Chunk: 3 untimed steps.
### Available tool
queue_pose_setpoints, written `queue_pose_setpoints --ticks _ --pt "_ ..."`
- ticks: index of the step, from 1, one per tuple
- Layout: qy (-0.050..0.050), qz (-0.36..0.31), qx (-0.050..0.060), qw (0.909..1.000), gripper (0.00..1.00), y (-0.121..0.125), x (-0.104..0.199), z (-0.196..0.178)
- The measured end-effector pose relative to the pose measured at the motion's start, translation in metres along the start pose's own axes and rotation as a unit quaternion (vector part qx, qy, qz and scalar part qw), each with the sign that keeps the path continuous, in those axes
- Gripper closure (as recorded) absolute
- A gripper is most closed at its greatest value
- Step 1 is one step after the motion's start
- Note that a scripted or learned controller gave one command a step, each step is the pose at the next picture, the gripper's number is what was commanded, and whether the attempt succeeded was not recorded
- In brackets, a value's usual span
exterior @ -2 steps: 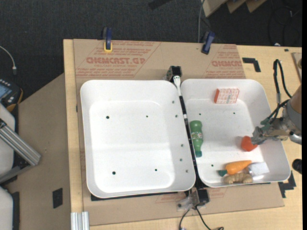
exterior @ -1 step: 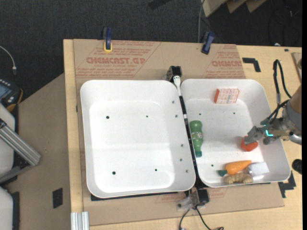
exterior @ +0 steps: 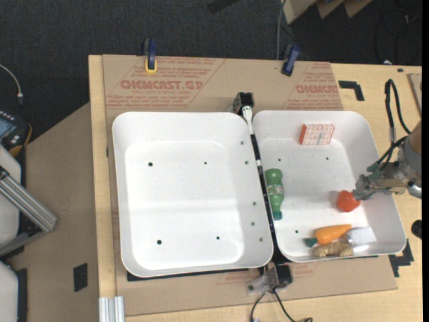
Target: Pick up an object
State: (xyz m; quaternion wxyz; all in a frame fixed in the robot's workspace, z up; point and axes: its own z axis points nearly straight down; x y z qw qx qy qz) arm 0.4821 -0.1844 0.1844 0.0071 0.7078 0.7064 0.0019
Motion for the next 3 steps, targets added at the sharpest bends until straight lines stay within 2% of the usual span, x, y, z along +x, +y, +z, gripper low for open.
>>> queue_pose_setpoints --ticks 1,2,3 --pt "-0.001 0.000 -0.001 1.0000 1.00 0.001 0.000 -0.010" --pt "-0.001 0.000 -0.001 1.0000 0.00 0.001 0.000 -0.009" --pt "-0.001 0.000 -0.003 1.0000 1.00 0.002 0.000 -0.020"
